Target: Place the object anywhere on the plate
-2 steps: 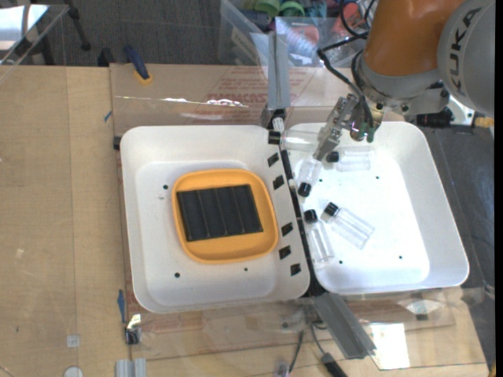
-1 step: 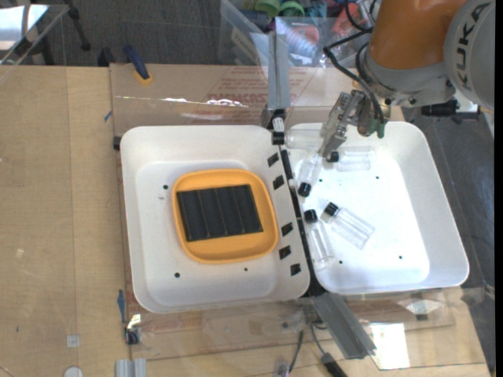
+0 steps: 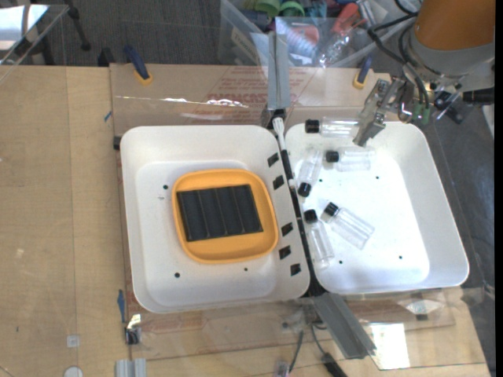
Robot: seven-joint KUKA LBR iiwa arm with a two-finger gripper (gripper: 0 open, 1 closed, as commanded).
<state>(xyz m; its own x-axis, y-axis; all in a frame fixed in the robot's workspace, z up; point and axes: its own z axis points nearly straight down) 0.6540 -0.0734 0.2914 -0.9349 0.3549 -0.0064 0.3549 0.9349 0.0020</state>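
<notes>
Camera view: orange plate (image 3: 226, 214) with dark ribbed insert sitting centred in left bin (image 3: 149, 210). Clear vials with black caps scattered in right bin (image 3: 424, 210): one (image 3: 348, 220) mid-bin lying tilted, others (image 3: 308, 177) along the divider and near the far wall. Tool (image 3: 369, 126) hovering over right bin's far edge, above the vials; fingers' state impossible to tell, nothing seen between them.

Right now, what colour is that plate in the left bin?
The plate is orange-yellow, with a black ribbed centre, clear in the camera view.
</notes>
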